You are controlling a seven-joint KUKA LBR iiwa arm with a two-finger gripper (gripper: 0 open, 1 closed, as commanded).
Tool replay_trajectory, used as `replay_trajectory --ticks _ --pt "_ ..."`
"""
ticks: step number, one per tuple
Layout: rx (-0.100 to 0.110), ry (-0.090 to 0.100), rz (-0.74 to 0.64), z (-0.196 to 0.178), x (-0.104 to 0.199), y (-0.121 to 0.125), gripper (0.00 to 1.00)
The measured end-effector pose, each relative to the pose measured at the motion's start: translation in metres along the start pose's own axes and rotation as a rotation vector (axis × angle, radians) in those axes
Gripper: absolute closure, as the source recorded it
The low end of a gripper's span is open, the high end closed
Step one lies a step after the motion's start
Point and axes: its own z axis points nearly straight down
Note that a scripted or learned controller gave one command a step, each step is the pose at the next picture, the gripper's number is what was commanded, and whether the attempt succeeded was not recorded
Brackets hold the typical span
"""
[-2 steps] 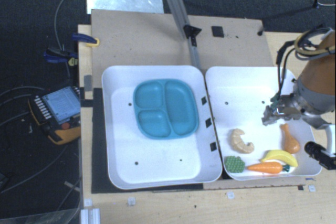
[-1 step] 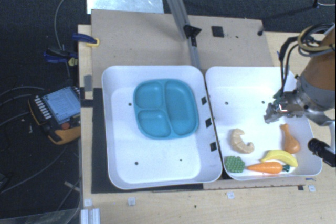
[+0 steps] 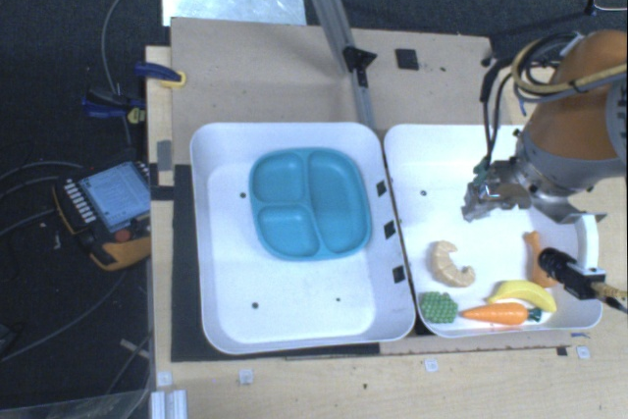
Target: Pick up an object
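The arm (image 3: 579, 113) runs off the right edge and covers part of the right bin (image 3: 432, 162).

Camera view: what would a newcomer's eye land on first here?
Probably the blue divided plate in the left bin. Next, the arm's gripper hanging over the right bin, above toy food clustered at the near edge: a croissant, carrot, banana and green piece.
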Motion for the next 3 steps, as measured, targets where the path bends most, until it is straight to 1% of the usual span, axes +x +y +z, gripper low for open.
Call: replay_trajectory --ticks 1,2,3 --pt "0.0 0.001 -0.002 0.002 0.054 0.027 1.0" --pt "-0.001 0.001 -0.001 -0.01 0.106 0.044 1.0" --pt "0.0 0.0 0.0 -0.003 0.149 0.055 1.0"
